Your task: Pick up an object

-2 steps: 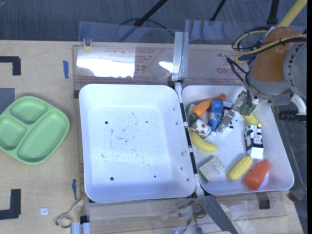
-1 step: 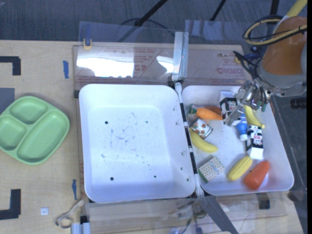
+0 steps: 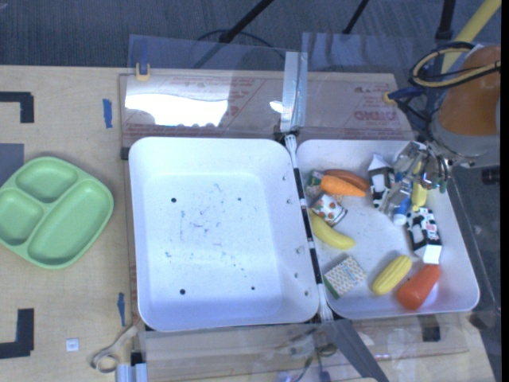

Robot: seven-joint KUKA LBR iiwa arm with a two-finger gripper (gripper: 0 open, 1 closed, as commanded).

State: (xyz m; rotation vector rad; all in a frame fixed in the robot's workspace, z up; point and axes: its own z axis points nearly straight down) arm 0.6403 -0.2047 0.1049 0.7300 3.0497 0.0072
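Camera view: curved yellow banana (image 3: 332, 234) beside smooth orange carrot (image 3: 343, 185).

Evenly and brightly lit from overhead. Strong white glare on the clear panel (image 3: 187, 106) along the far edge of the left bin (image 3: 159, 165), washing out the surface behind it. Soft, short shadows only, under the green divided plate (image 3: 52, 211) and along the bins' inner walls. Moderate sharpness at centre; fine detail smeared around the gripper (image 3: 413, 177) at the right bin's (image 3: 465, 293) far right corner. Slightly soft toward the frame corners.
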